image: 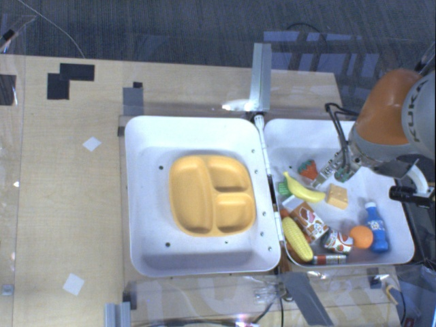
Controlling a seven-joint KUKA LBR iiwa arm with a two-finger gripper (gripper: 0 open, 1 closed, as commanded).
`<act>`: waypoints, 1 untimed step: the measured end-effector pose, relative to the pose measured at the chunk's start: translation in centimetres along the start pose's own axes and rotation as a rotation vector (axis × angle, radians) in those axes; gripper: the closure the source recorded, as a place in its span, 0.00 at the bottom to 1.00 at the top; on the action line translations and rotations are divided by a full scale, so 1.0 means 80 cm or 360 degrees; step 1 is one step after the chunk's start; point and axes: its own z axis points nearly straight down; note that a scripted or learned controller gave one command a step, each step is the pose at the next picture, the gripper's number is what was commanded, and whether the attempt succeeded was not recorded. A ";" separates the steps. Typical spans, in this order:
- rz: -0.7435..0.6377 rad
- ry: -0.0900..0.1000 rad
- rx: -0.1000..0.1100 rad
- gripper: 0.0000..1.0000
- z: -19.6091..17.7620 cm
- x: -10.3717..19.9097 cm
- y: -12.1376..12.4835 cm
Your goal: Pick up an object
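The right bin holds a pile of small items: a yellow banana, a tan block, a corn cob, an orange, a blue bottle and a red and green toy. My gripper hangs over this bin, just above the tan block and right of the red and green toy. It looks open, with nothing between its fingers. The arm's orange band sits above and to the right.
The left bin holds a yellow divided plate. A printed packet, a small can and a red marker lie near the right bin's front wall. A metal post stands behind the bins.
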 end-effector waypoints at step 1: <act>0.0006 -0.0007 -0.0002 1.00 0.010 -0.116 0.020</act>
